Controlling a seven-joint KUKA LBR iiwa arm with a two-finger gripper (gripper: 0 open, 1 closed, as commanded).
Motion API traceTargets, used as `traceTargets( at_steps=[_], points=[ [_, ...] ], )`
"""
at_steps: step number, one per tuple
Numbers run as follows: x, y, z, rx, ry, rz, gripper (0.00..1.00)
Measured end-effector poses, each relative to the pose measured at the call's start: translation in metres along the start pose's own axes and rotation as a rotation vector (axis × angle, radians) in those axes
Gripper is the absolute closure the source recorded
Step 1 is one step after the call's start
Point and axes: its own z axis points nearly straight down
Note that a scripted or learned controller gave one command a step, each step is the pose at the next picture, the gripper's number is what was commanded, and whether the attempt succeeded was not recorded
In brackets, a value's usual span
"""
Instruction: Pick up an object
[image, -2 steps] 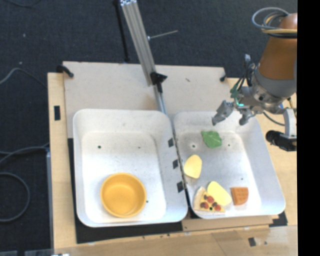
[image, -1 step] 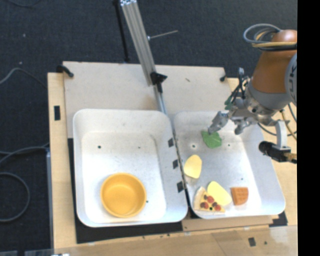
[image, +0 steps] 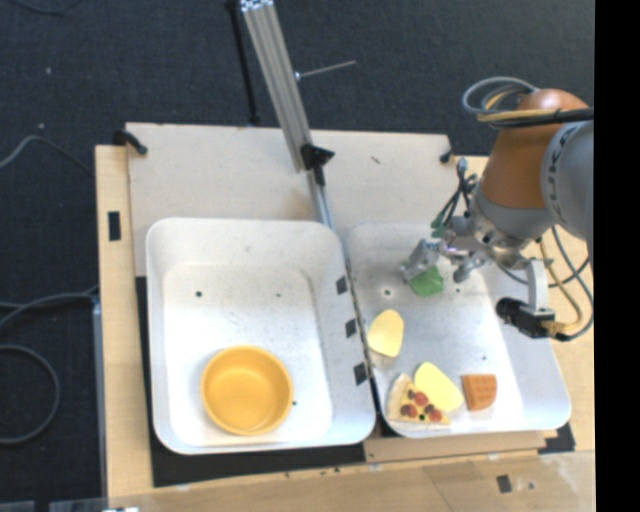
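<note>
Hand (image: 438, 262) over right bin (image: 520, 400), far end, fingers spread astride green piece (image: 427, 284); grip not confirmed. Yellow bowl (image: 246, 389) in left bin (image: 180, 260).

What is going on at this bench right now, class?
A grey robot arm with an orange band reaches in from the right over the right-hand bin. Its end effector hangs just above a small green object near the back of that bin. Closer to the front lie a pale yellow piece, a pizza-like slice and an orange block. The left-hand bin holds a yellow bowl. Nothing has been visibly lifted yet.
</note>
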Motion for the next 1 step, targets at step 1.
traceTargets(
  at_steps=[1],
  points=[
    [-0.0116,-0.002,0.0535,0.0,0.0,-0.001,0.0]
  ],
)
